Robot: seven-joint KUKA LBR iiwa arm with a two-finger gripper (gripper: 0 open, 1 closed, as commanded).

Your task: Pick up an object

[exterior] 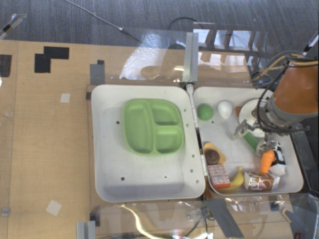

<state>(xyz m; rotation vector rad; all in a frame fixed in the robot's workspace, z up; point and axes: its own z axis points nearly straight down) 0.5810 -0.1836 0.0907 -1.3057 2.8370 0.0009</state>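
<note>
Over the right bin, the gripper hangs above an orange carrot; whether its jaws are parted is unclear.

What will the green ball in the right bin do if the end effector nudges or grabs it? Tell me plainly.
The green ball looks round and smooth, so it would probably roll at a nudge, likely toward the white egg-shaped thing beside it or against the right bin wall. Its curved sides may slip from a loose pinch. It looks like a small toy, so probably light.
</note>
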